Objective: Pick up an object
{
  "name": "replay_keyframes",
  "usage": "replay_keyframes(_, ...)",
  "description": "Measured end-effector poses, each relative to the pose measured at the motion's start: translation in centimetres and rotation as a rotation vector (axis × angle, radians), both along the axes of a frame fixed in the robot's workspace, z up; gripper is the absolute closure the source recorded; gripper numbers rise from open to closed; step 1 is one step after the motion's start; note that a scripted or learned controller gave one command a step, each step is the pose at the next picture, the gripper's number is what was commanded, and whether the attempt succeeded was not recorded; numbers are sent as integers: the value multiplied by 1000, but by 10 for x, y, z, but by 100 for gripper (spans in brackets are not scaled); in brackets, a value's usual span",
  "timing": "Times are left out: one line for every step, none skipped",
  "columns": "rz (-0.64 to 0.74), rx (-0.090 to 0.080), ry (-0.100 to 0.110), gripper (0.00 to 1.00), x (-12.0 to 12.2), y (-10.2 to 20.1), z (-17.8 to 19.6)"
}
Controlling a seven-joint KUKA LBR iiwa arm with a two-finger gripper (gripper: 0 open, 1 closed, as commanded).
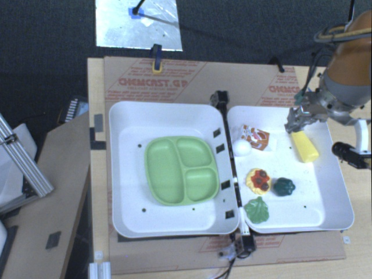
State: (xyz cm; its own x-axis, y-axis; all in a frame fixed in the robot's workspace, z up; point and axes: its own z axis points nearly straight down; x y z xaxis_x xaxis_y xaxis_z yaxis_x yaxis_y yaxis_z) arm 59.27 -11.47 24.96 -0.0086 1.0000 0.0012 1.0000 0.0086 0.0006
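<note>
Nearest to the front edge of my right-hand shallow white bin point(334, 211) lies a leafy green plastic lettuce piece point(257, 210), close to the divider between the bins. Just beyond it sit a yellow and red round toy food piece point(258, 180) and, to its right, a dark green lumpy toy vegetable point(283, 186); the two are just beside each other, and I cannot tell if they touch.

In the left-hand shallow white bin point(125, 150) rests a pale green plastic tray with three compartments point(181, 170), lying flat near the middle of that bin.

Farther back in the right bin a small white ball point(241, 148) sits against the divider, touching or nearly touching a red and white crinkled packet point(256, 137) on its far right side. To the right of these lies a yellow plastic block point(304, 146), angled, with its far end under my pincer.

My pincer point(297, 122) hangs over that far end of the yellow block, at the right-hand far part of the bin. How wide it stands, I cannot tell, nor whether it touches the block.

Beyond both bins the brown cardboard sheet point(192, 77) with red print covers the bench.
</note>
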Motion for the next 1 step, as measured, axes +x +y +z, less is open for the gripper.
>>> replay_keyframes(2,0,-1,100,-1,63,-7)
